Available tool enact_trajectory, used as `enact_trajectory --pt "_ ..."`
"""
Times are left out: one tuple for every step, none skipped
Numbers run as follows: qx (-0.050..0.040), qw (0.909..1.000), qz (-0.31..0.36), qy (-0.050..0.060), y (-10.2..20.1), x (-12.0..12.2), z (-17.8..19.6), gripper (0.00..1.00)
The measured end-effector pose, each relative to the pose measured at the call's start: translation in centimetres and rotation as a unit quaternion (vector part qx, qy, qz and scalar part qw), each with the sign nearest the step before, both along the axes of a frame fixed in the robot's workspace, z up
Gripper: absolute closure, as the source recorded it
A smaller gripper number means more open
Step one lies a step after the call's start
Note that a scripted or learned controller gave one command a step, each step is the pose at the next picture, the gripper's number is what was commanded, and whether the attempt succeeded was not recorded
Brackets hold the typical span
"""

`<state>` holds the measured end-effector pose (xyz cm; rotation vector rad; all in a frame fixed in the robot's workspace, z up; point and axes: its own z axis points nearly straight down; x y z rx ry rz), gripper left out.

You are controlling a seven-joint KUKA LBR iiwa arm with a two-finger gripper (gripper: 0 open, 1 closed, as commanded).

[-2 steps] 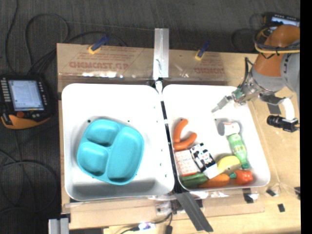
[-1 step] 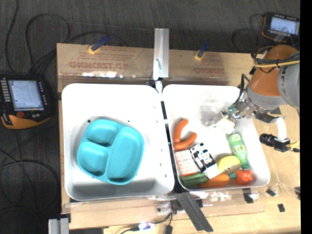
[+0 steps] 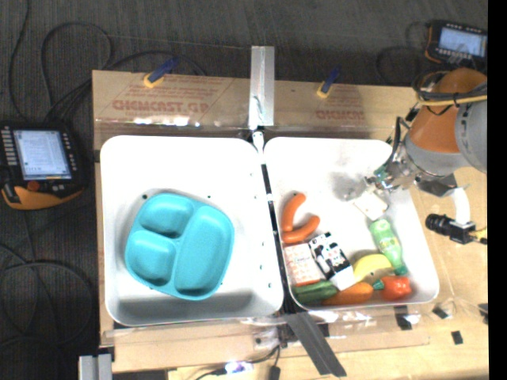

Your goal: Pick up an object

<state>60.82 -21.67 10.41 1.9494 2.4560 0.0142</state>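
Note:
My gripper hangs over the right bin near its right wall, above bare floor. Just below it lies a small white piece; I cannot tell whether it is touched. Toys crowd the bin's front: two orange sausages, a green bottle, a yellow banana, a black-and-white block, a patterned box, a carrot, a green cucumber and a red piece.
A turquoise divided plate lies in the left bin. The ridge between the bins runs front to back. Pendants and cables sit off the bench on both sides.

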Motion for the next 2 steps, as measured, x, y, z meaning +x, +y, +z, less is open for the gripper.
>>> enact_trajectory --pt "-0.0014 0.9928 -0.119 0.006 -0.5 2.1 1.0 1.0" --pt "-0.0008 0.9941 -0.108 0.006 7.3 -0.3 10.6 1.0"
